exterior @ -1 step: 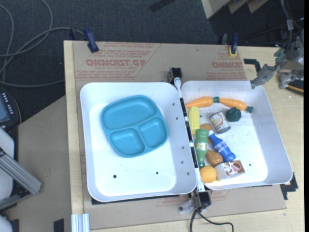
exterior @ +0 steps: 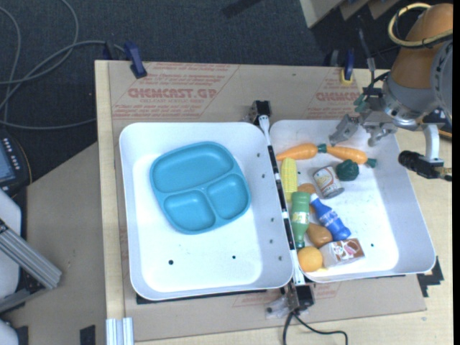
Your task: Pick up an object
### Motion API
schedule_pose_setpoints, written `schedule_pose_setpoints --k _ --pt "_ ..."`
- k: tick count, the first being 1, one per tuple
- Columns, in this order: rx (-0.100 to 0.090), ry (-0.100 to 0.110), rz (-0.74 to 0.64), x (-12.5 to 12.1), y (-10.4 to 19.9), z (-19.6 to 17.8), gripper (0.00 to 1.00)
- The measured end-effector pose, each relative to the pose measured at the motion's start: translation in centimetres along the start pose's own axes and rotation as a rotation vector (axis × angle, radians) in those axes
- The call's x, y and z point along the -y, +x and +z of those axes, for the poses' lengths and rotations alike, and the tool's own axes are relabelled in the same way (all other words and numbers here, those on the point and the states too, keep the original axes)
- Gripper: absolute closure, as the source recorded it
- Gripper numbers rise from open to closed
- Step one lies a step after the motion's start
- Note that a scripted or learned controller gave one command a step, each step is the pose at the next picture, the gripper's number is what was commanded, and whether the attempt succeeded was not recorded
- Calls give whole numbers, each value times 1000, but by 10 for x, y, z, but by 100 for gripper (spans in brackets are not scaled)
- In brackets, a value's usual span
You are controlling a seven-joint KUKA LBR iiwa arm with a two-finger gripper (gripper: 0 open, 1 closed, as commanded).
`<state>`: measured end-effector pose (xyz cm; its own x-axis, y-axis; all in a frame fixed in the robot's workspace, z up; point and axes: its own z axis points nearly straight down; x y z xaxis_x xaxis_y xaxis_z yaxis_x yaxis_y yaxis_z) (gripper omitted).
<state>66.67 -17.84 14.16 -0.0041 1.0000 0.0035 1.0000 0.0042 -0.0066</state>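
Overhead, the arm [exterior: 420,63] hangs its pincer [exterior: 363,131], fingers spread, above the right bin [exterior: 402,214].

grey arm [exterior: 420,85] with a fat orange band, yellow cable looped up top, small metal gripper [exterior: 361,129] with two thin fingers

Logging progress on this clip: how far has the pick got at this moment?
Nothing looks picked yet. The carrots, corn and can all lie in the right bin. In hand: the hand hovers over that bin's far end near the carrots, with nothing visibly between its fingers. Left: descend, grip one object and lift it.
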Motion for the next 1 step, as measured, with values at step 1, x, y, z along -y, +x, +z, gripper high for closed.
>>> schedule_pose_setpoints --k 1 --pt "-1 6 7 89 4 62 0"
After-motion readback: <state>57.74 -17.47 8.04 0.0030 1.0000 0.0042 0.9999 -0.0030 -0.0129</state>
